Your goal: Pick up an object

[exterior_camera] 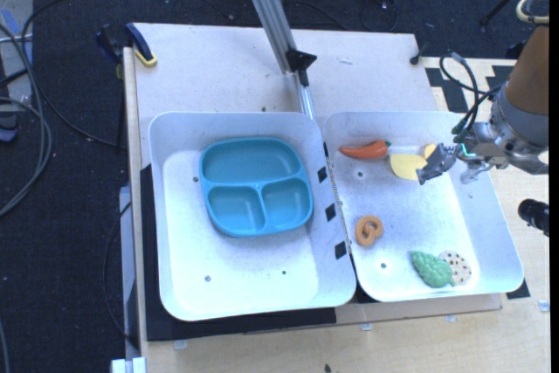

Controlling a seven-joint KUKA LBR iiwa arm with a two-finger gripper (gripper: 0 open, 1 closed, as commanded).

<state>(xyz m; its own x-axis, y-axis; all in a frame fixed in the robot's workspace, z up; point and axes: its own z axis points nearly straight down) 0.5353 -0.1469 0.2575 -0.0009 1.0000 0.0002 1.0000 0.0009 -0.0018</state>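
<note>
Gripping nothing that can be made out, the arm's two-finger claw [434, 168] hangs over the upper part of the right shallow white bin [493, 223]; whether it is spread or pressed together cannot be told. Its dark tip sits just beside, perhaps touching, a pale yellow rounded toy food piece [405, 165], which lies at the claw's 9 o'clock. Further out at 9 o'clock, touching or nearly touching the yellow piece, rests an orange-red toy carrot-like pepper with a dark stem end [364, 150]. At about 7 o'clock from the claw, near the bin's left wall, lies a small tan pretzel-shaped ring [369, 230]. At 6 o'clock, toward the bin's lower edge, a green leafy lump [431, 268] sits against a round speckled cookie [456, 266]. Well apart at 9 o'clock, the left white bin [175, 275] holds a blue plastic three-compartment tray [257, 185]. The grey arm with its orange band [531, 79] reaches in at the claw's 2 o'clock.
</note>
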